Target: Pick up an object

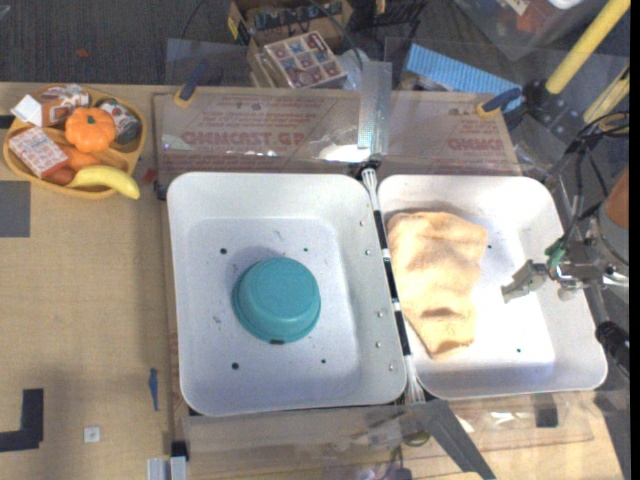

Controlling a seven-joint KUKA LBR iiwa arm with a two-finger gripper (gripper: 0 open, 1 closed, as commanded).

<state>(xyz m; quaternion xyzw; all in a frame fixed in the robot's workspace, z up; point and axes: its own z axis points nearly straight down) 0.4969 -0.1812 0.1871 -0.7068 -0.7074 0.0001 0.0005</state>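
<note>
An upturned teal bowl (278,299) sits in the middle of the left bin (200,208). A crumpled tan cloth (436,274) lies in the left half of the right bin (520,353), against the divider. My gripper (527,279) reaches in from the right edge and hangs over the right side of the right bin, a short way to the right of the cloth and apart from it. I see nothing held in it.
A yellow dish (70,148) with a toy pumpkin, a banana and small boxes stands on the bench at the far left. Clear plastic sheets (260,128), cardboard boxes and cables lie behind the bins. A yellow pole (595,28) slants across the upper right.
</note>
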